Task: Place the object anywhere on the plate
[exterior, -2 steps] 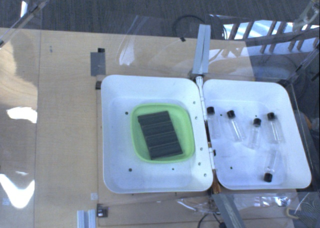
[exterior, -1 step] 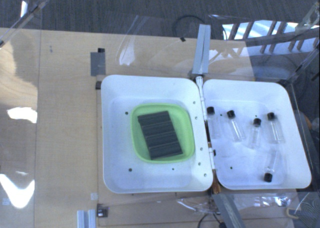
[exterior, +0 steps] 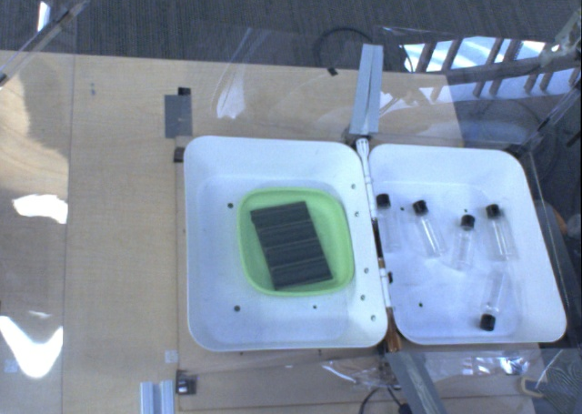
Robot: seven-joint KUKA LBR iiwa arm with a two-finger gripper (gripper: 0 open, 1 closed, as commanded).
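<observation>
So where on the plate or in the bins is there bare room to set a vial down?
The dark ridged block covers most of the green plate, leaving only its rim bare. The left bin has bare floor around the plate. The right bin is crowded mid-floor with clear vials; its upper strip is bare.

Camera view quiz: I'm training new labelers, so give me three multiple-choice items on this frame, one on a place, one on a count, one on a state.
1. Where is the green plate?
A. In the left bin
B. In the right bin
C. On the bare bench

2. How many clear vials with black caps lie in the right bin?
A. Two
B. Four
C. Seven

3. How does the dark grey ridged block sit?
A. Standing on end in the right bin
B. Flat on the plate
C. Leaning on a bin wall

Answers:
1 A, the plate sits inside the left bin.
2 B, four capped vials are scattered there, plus one loose cap.
3 B, it lies flat within the plate's rim.
</observation>
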